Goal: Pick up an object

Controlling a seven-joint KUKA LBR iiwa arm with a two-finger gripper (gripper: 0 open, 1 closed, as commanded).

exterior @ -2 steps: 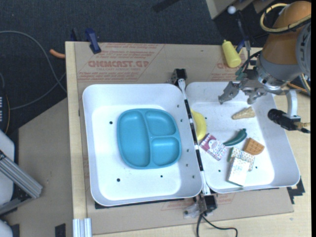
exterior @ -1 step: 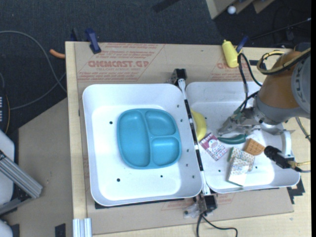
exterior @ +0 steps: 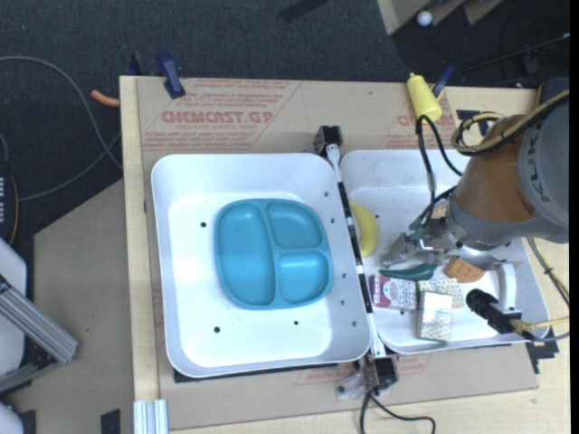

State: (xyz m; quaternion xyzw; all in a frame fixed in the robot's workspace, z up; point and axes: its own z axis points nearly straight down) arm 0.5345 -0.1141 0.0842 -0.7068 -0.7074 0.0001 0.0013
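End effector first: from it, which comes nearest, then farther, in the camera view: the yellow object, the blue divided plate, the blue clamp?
From the end effector:
1. Yellow object, just to its left in the right bin.
2. Blue divided plate, in the left bin.
3. Blue clamp, at the bench's far left corner.

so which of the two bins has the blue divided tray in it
The left bin. The blue divided tray lies in its middle, while the right bin, where the pincer reaches, holds small packets and a yellow object.
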